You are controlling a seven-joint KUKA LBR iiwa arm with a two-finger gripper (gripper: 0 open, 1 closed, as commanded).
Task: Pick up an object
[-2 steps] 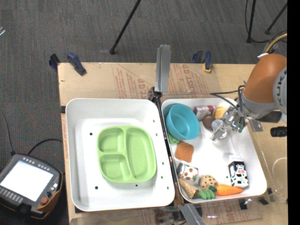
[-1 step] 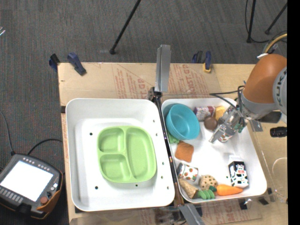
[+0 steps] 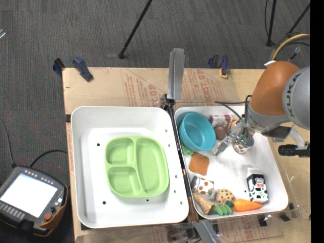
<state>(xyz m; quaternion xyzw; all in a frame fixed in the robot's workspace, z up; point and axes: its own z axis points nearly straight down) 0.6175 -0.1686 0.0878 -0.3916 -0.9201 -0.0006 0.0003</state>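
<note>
**Arm poised over a crowded right bin, nothing yet lifted**

The arm reaches in from the right of the frame, its orange band high at the right edge, and its hand [image 3: 230, 142] hangs low over the middle of the right bin [image 3: 268, 158]. The slant seems to suit a reach toward the cluster at the bin's upper left, where a teal bowl [image 3: 198, 130] lies tipped on its side with its mouth toward the lower right, a small brown rounded piece [image 3: 221, 132] just beside its rim. Whether the hand is open or closed cannot be told from here; the metal parts blur against the white floor, and nothing is seen held in it.

Any item here could serve as the object to pick up. The likeliest candidates, judging by nearness, are the bowl and the brown piece, both in the centre right of the frame. The bowl is smooth, thin-walled, glossy teal. Lower down lie an orange-brown square [image 3: 199, 163], a spotted cup [image 3: 204, 187], a cookie [image 3: 225, 195], a carrot [image 3: 247, 205] and a cow-patterned carton [image 3: 257, 187], strewn loosely along the bin's lower edge, some touching.

The left bin [image 3: 83, 135] carries a green divided plate [image 3: 136, 167] lying flat at its centre. Both bins sit side by side on the table [image 3: 126, 85].
</note>
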